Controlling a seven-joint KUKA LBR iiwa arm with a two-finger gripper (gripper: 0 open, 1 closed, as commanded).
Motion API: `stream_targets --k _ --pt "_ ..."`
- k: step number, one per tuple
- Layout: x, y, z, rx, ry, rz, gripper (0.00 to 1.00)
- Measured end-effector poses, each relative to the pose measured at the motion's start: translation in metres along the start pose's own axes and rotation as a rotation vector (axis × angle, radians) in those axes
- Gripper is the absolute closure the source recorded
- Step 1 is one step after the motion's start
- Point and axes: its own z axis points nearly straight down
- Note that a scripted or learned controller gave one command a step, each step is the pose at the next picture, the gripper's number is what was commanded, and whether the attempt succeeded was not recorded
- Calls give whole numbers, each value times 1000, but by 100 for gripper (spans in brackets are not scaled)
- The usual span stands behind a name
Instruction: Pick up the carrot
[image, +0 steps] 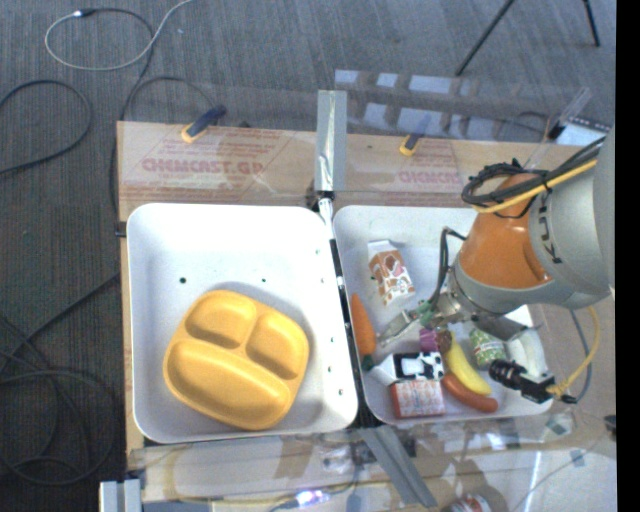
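Observation:
The carrot (361, 326) is orange and slim and lies lengthwise against the left wall of the right bin (352, 232). My gripper (407, 321) hangs low in that bin, just right of the carrot, below the arm's orange band (499, 251). A small gap separates the gripper's tip from the carrot, and nothing shows in its grasp.
The left bin (150, 230) holds a yellow compartment tray (237, 358). Around the gripper in the right bin lie a white snack packet (390, 274), a black-and-white box (418, 366), a red can (415, 399), a banana (466, 369), a red sausage (470, 394) and a green bottle (487, 347).

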Motion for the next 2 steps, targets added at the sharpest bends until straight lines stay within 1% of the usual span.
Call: stream_targets --k 1,2 --pt "31 28 -84 11 7 -167 0" --pt "3 -5 9 0 -4 -145 0"
